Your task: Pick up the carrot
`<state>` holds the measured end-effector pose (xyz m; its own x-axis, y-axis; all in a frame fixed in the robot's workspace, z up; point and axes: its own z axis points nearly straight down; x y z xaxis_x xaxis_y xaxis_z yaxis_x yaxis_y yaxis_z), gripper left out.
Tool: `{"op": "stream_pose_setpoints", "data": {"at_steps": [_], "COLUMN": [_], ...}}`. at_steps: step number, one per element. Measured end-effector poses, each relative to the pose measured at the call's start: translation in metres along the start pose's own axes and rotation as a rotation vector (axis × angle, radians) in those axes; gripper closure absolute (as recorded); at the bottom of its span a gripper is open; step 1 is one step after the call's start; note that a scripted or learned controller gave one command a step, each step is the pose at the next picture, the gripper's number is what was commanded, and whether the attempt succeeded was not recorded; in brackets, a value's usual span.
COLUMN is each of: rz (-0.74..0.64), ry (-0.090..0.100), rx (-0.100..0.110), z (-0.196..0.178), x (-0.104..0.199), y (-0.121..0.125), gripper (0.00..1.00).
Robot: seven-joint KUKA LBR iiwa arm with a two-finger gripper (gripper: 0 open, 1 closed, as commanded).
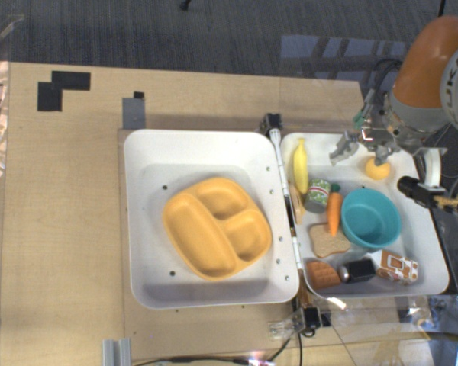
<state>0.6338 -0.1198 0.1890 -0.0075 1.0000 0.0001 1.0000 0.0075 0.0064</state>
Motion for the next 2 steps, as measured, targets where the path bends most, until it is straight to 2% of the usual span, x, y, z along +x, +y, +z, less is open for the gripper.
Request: {"op": "stream_pose_setpoints", "data": {"at_steps": [1, 2], "rz": [0.02, 0.102], "ry": [-0.011, -0.008], "rx": [-0.035, -0.046], "z": [0.0699, 0.077], "x": [0.0035, 0.0104], "y": [-0.0547, -0.0526], "gripper": [0.0, 0.0]}}
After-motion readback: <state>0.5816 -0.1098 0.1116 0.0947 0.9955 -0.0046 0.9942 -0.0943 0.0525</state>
